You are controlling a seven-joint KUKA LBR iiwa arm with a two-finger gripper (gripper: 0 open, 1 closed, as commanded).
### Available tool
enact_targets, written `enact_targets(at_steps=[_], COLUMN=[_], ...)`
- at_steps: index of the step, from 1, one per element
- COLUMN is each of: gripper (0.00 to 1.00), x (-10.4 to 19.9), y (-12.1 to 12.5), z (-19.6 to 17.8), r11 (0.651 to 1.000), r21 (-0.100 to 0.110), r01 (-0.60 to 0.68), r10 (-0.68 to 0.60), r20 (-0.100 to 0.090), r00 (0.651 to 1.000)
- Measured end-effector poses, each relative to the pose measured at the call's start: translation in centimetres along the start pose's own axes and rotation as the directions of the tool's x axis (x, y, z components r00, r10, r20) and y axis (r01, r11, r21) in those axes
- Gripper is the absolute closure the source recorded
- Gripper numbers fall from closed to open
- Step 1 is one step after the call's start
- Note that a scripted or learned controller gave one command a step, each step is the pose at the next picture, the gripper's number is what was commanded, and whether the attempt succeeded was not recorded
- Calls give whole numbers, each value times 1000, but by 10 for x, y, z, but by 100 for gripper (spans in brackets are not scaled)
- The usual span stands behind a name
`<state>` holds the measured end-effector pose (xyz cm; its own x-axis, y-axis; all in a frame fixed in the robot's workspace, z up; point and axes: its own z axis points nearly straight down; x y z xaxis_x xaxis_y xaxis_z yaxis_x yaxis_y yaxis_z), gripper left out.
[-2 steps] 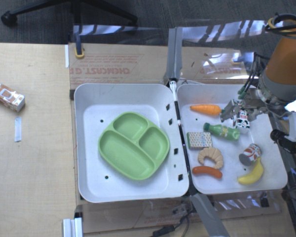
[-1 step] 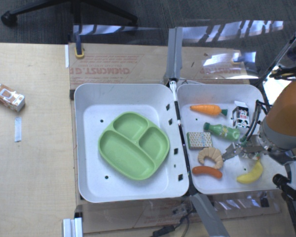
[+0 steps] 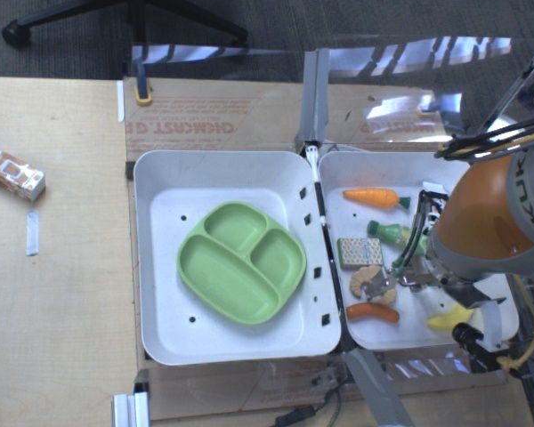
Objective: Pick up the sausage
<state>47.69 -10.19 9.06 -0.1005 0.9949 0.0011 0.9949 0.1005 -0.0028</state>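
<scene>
From the camera above the desk, the arm reached in from the right over the right bin (image 3: 507,314). Its tool (image 3: 390,283) hung low above a tan cookie-like piece (image 3: 367,278); whether it was open or closed could not be told. The sausage (image 3: 372,312) lay just below that, on the bin floor near the front wall. A carrot (image 3: 372,197), a green bottle (image 3: 390,232) and a cracker (image 3: 360,252) lay farther back. The left bin (image 3: 160,238) held a green divided plate (image 3: 241,262).
</scene>
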Motion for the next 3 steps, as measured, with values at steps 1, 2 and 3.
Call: enact_targets(at_steps=[1, 2, 3], gripper=[100, 100, 0], x=[-1, 51, 51], y=[0, 81, 81], z=[-9, -101, -100], r11=[1000, 982, 982], r21=[0, 0, 0], r01=[-5, -190, -190], r10=[5, 190, 190], r20=[0, 3, 3], r00=[1000, 982, 982])
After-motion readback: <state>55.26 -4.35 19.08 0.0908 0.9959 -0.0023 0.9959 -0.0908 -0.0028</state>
